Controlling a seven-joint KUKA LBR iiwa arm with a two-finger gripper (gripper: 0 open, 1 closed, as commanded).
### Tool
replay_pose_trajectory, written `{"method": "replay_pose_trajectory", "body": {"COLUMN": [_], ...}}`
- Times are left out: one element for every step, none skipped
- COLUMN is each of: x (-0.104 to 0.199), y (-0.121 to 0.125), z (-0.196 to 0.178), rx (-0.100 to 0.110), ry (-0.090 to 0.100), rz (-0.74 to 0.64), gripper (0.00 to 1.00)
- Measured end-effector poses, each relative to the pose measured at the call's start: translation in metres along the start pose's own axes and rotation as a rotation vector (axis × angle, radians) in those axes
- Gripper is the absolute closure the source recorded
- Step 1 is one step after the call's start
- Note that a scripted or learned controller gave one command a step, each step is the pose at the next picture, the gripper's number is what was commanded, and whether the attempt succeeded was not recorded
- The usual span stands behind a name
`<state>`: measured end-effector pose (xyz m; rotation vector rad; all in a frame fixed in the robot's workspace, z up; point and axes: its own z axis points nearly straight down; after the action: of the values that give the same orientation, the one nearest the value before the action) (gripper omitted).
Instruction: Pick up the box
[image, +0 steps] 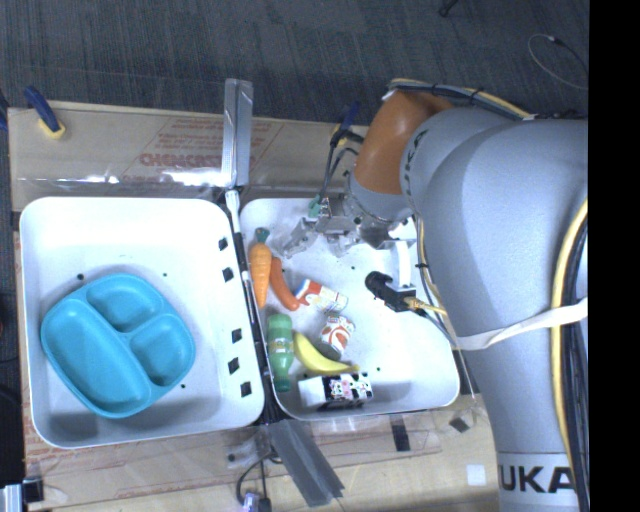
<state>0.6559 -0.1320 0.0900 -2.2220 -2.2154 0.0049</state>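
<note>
- White with black cow-like patches, the box (338, 390) lies flat at the near edge of the right bin (425, 375), just inside its front wall.
- Its long axis runs left to right along that wall, tilted only slightly; one short end points toward the divider between the bins, the other toward the bin's right corner.
- A yellow banana (317, 354) lies just behind the box, touching or nearly touching it, and a green bottle (280, 349) stands off the box's left end.
- Further back sit a small red-and-white can (337, 329), a red-and-white tube (318, 294) and an orange carrot (260, 273) along the divider.
- The gripper (325, 232) hangs over the far part of the right bin, well apart from the box, below the orange band (387, 140) of the grey arm.
- Its fingers look spread, and nothing sits between them.
- The left bin (60, 225) holds a blue divided tray (116, 343).
</note>
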Motion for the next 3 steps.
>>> {"method": "replay_pose_trajectory", "body": {"x": [-0.024, 0.031, 0.031], "y": [-0.025, -0.038, -0.038], "z": [0.000, 0.001, 0.001], "rx": [0.002, 0.002, 0.002], "ry": [0.000, 0.000, 0.000], "rz": [0.034, -0.007, -0.007], "gripper": [0.00, 0.00, 0.00]}}
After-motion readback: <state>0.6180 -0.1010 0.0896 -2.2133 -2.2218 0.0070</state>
